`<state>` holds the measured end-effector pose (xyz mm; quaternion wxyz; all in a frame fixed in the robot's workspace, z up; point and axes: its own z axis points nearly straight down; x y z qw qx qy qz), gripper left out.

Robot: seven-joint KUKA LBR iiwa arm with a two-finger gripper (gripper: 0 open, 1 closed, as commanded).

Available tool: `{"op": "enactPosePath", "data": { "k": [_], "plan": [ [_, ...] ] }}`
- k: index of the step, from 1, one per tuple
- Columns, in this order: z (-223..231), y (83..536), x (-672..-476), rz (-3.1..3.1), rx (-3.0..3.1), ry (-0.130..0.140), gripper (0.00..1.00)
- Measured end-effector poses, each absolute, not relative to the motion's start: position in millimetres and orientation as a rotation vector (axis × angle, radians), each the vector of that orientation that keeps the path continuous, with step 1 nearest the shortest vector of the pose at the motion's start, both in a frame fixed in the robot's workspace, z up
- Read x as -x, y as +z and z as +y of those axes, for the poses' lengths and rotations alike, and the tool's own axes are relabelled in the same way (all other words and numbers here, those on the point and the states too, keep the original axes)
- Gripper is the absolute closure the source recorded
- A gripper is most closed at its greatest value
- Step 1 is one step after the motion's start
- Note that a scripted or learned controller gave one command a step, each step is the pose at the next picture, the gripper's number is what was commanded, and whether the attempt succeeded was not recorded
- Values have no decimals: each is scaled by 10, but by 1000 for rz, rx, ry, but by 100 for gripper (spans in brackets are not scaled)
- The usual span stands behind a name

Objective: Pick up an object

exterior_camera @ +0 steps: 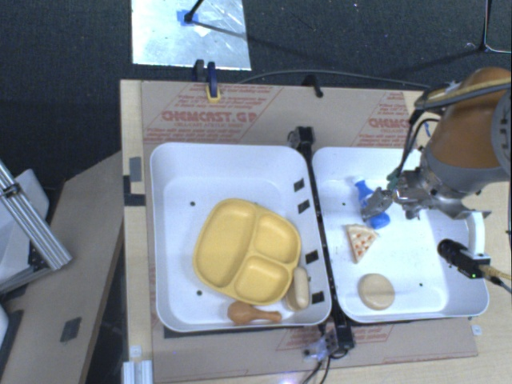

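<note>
Camera view: glossy yellow sectioned tray (248, 251), wedge-shaped pizza slice (361, 242).

Even, bright overhead light falls on the scene. The white bins (240, 162) look nearly washed out, with soft, faint shadows. A foil sheet (190, 22) at upper left glares. Dark floor is grainy; detail is slightly soft throughout.

The arm (472, 146) is a thick, rounded grey body with a broad orange band (478, 82) across its upper part. Thin dark cables (414, 138) loop along its left side toward the wrist. The gripper (381, 205) is a small assembly of silvery grey metal, angular and bracket-like, far slimmer than the arm behind it.
</note>
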<state>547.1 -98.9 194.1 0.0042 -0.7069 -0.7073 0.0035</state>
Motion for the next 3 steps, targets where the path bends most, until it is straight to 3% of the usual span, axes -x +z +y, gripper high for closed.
{"op": "enactPosePath", "data": {
  "k": [1, 3],
  "plan": [
    [-987, 1999, -5500, -2225, 2219, -1, 0],
    [-1028, 1149, -5509, -2221, 2219, 1, 0]
  ]
}}
